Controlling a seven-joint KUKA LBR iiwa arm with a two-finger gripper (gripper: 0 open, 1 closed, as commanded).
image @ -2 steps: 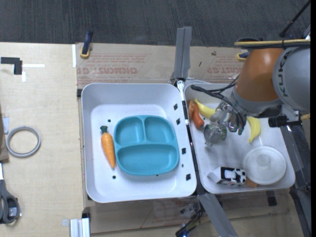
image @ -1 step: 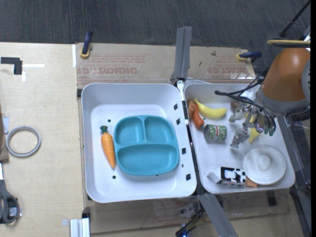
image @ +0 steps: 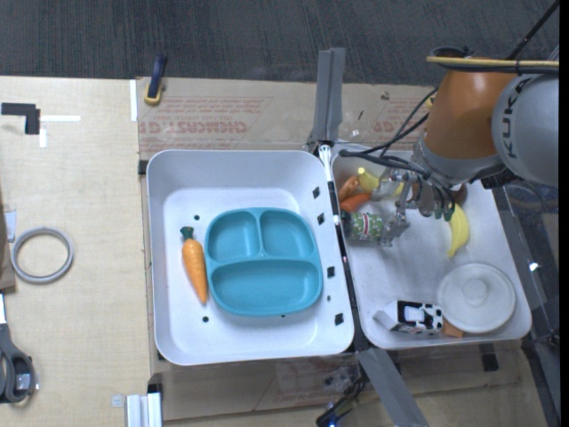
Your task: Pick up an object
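The right bin [image: 416, 269] holds a green can [image: 363, 228] lying on its side, a yellow banana [image: 459, 230], a white round dish [image: 477, 297] and a black-and-white toy [image: 418, 318]. Small orange and yellow toy foods [image: 356, 194] sit in its far left corner. My gripper [image: 404, 213] hangs low over this bin, just right of the green can and left of the banana. Nothing is visibly held in it. In the left bin [image: 164, 327] lie a blue divided plate [image: 264, 261] and an orange carrot [image: 195, 268] to the left of the plate.
A divider wall [image: 336, 238] separates the two bins. On the bench at the left lie a grey tape ring [image: 40, 254] and scissors [image: 16, 374]. Cables [image: 391, 145] run from the arm over the right bin's far edge.
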